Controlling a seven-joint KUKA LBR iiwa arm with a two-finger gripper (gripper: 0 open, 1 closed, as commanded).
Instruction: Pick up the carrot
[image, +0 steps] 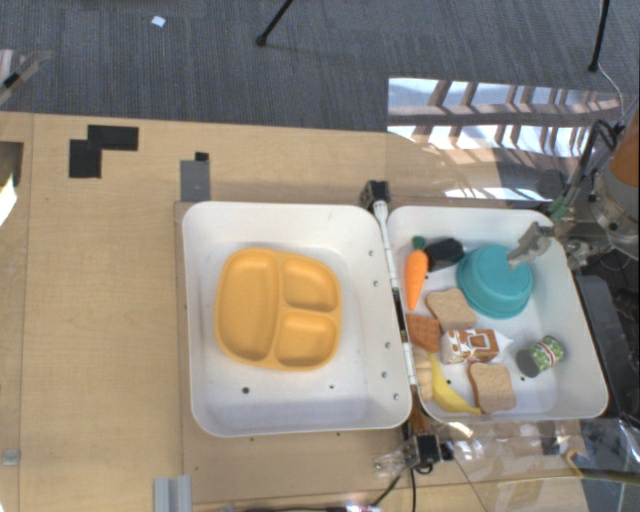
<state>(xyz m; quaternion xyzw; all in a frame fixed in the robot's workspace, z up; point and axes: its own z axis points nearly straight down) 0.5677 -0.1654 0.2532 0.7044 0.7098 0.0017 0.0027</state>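
One carrot (416, 278), orange with a green top, lies in the right bin (590, 385) close to that bin's left wall, its green end pointing toward the far side and its tip toward the near side. Just beyond the green end sits one dark, rounded object (443, 248) that is too small to identify. To the carrot's right stands one teal bowl (494, 282), and just below the carrot lies one slice of toast (451, 308). A second slice of bread (492, 387) rests nearer the front of the bin, so there are two bread slices in all. Between them sit one waffle-like brown square (424, 332) and one small printed carton (470, 345). One yellow banana (446, 391) curves along the front left corner, and one small green can (543, 355) lies on its side toward the right wall. The pincer (528, 247) hangs over the far right edge of the teal bowl, well apart from the carrot, and whether it is spread or pressed together cannot be told from this angle; nothing is seen between its tips. The arm (612, 190) reaches in from the right. The left bin (215, 405) holds one yellow divided plate (279, 308) with three compartments. Both bins, two in total, sit side by side on the wooden surface (90, 330).
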